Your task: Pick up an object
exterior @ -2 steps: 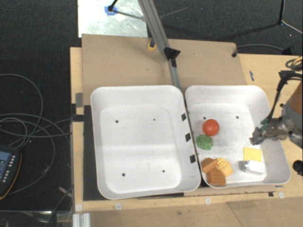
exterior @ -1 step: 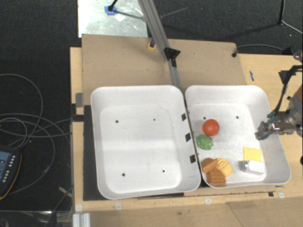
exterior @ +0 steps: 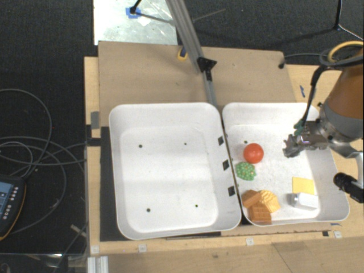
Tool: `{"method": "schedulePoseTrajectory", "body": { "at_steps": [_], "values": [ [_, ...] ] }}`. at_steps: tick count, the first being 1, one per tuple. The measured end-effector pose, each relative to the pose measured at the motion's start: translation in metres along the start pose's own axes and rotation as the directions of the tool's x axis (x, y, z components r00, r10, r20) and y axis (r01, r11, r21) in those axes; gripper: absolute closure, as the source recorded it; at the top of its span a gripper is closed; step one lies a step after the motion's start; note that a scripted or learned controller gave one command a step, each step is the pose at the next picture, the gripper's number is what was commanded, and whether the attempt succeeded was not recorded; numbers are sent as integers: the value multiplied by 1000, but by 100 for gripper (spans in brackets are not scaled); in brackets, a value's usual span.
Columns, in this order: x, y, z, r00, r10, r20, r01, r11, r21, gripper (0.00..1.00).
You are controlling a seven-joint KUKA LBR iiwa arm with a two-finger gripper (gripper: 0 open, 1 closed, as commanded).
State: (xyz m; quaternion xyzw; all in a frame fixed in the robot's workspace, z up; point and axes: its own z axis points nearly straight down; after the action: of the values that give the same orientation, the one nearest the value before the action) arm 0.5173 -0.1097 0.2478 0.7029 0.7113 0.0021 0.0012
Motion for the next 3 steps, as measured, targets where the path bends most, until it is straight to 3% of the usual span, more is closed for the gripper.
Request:
{"method": "schedulePoseTrajectory", "body": {
  "at_steps": [2, 3],
  "values": [
    [95, 53, -11, 1000, 1, -1, -1, 1000, 1, 100],
    [153, 75, 1, 1000, 1, -1, -1, 1000, 2, 100]
  ]
}}
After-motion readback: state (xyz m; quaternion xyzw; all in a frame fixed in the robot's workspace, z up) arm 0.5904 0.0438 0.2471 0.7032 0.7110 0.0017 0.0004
